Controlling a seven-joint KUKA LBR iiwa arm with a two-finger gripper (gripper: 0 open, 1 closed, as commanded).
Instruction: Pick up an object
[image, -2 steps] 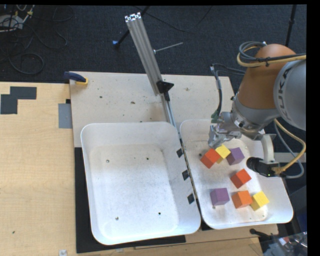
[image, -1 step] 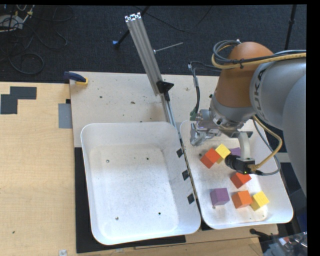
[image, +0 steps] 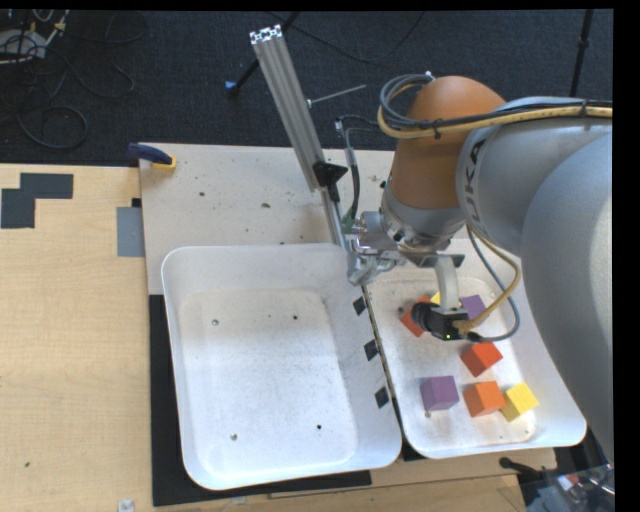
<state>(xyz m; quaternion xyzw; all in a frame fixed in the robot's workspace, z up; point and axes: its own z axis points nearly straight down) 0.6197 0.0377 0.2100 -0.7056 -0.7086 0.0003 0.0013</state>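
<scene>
So far no pick made, by the look of it: every block lies on the floor of the right bin (image: 560, 425), none raised. Gripper (image: 372, 258) hangs over the rear-left corner of that bin, close to the rim it shares with the left bin (image: 190, 300). Its metal end shows at a slant against the rim; cannot tell how wide the claw stands, and nothing is visible in it. Candidates: red block (image: 412, 321), nearest the gripper and partly behind the wrist hardware; rear purple block (image: 473, 305) just beyond it; red-orange block (image: 482, 357) mid-bin. Toward the front: front purple block (image: 438, 393), orange block (image: 484, 398) and yellow block (image: 520, 401), the last two touching or nearly so. Judgement: approach only; descent, closing and lift are all left to do. Room: front purple block stands apart with bare floor around it, likely the easiest target. Red block sits near the dividing rim, so tight on that side. Aluminium strut (image: 300, 120) leans in beside the gripper at the rear of the bins, a thing to clear. Left bin offers wide bare floor.
</scene>
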